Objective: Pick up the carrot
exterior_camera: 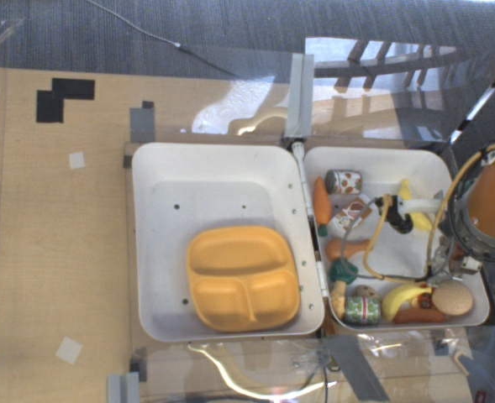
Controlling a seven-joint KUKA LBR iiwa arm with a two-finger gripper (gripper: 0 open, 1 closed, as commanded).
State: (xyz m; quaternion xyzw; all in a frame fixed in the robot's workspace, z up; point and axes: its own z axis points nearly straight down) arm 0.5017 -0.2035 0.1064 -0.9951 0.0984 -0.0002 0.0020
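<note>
The gripper hangs over the near right of the right bin, and I cannot tell if it is apart or together, while farther back the carrot lies along the left wall, likely light, hard and smooth, so pinch its thick middle.

- Two white bins: left bin, right bin.
- One yellow tray.
- One carrot.
- Two cans: one near the top, one at the bottom.
- Two bananas: one, another.
- One bun.
</note>
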